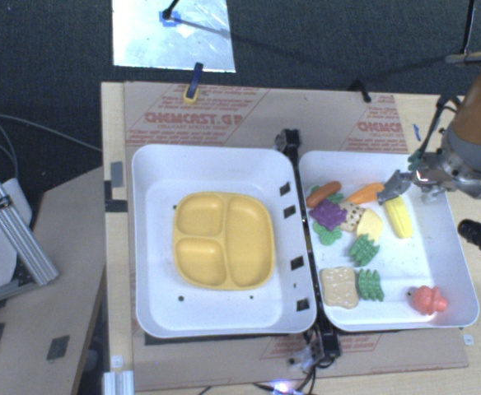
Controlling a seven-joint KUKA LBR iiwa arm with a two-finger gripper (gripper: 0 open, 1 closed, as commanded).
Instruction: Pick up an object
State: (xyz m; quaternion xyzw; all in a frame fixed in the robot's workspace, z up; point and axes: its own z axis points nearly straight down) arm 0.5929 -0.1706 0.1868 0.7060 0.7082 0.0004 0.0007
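We locate the hand (399,184) at the far side of the right bin (455,245), reaching in from the right below the grey wrist and the orange band of the arm (479,118). We cannot tell how far the hand is open, and we see nothing gripped in it. Its tip hangs just above the far end of the yellow corn cob (399,217) and just right of the orange carrot (364,194).

Moving outward to the left in the same bin, we find a red-orange sausage (324,193), a purple grape cluster (329,215) with a green piece (326,236) touching its near side, and a pale yellow wedge (369,225) beside the corn cob. Nearer to us lie a green leafy piece (362,251), a tan bread slice (339,287), a second green piece (371,285) just right of the bread slice, and a red-pink fruit (427,300) in the near right corner.

The left bin (154,245) holds a yellow divided plate (223,240) with three compartments. Both bins rest on a cardboard sheet (224,113) covering the tabletop (67,220).
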